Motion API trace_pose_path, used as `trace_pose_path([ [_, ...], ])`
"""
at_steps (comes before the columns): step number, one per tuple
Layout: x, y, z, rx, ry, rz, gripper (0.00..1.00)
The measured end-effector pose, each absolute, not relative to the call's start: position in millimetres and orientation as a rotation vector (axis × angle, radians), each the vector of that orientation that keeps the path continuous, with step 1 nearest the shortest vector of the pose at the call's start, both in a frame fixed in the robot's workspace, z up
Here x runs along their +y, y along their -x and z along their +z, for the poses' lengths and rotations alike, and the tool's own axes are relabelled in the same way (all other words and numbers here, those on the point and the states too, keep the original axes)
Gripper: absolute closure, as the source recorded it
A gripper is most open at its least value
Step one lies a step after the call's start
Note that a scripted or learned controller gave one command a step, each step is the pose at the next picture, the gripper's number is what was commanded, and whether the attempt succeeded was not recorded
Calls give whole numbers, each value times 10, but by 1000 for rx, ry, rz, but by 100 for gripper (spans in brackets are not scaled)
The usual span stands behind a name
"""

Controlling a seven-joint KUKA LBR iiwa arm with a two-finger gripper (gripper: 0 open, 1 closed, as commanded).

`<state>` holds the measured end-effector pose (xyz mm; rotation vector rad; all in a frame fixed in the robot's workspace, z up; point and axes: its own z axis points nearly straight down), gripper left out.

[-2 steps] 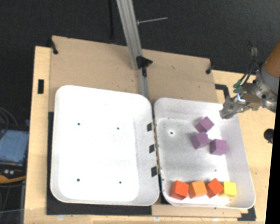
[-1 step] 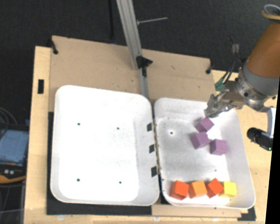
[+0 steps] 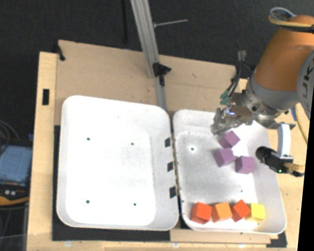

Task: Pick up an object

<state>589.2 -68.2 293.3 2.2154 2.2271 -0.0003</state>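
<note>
Nearest the camera, four blocks (image 3: 229, 211) line the right bin's (image 3: 201, 127) front wall; three purple cubes sit further back. Whether the gripper (image 3: 223, 125) is open is unclear, though it hangs just beside the rearmost purple cube (image 3: 231, 139). Centre over that cube before descending, clear of its neighbours.

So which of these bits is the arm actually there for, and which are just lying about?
For the job:
- gripper, over the right bin
- three purple blocks
- row of orange, red and yellow blocks

Just lying about:
- left bin
- metal pole
- handheld control pad
</note>
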Motion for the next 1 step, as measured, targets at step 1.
trace_pose_path([
  [1, -213, -5886, 2930, 2230, -2215, 0, 100],
])
